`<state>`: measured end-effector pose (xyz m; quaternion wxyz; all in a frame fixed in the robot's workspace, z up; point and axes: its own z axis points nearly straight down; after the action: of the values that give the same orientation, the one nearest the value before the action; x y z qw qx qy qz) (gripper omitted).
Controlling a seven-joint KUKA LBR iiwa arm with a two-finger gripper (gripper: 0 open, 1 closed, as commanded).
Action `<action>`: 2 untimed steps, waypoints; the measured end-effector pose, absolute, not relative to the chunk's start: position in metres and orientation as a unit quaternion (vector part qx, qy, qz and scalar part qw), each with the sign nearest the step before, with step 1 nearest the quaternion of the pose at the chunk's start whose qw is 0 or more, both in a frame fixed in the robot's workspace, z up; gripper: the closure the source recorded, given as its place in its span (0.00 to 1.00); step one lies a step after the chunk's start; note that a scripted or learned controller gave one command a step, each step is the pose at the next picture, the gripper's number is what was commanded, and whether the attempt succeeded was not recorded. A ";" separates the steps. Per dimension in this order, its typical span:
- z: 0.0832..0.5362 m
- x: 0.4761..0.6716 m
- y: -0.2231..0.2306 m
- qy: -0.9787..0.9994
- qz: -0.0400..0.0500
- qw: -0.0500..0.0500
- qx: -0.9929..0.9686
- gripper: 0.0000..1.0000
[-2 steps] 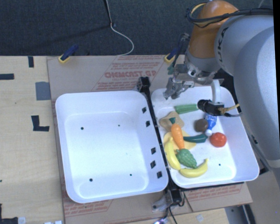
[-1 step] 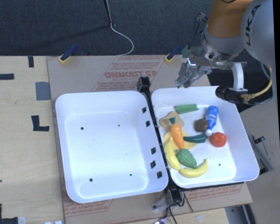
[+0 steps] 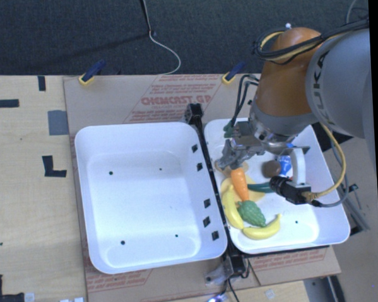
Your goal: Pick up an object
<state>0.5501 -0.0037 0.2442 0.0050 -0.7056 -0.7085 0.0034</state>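
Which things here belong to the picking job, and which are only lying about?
Job: pincer; carrot; banana; green toy; blue item; right bin.

Lying about: left bin; cardboard sheet; two clamps.

The arm [image 3: 311, 77] runs off the frame's right edge and covers the right bin's [image 3: 332, 228] far end, at twelve o'clock. A small blue-and-white object [image 3: 284, 166] at the carrot's [image 3: 240, 183] three o'clock is half hidden, too unclear to identify.
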 end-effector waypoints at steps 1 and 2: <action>0.479 0.537 0.060 -0.710 -0.007 -0.005 -0.704 1.00; 0.539 0.494 0.101 -0.710 -0.003 -0.001 -0.705 1.00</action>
<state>0.4944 0.1012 0.5388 -0.0012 -0.7046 -0.7096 -0.0026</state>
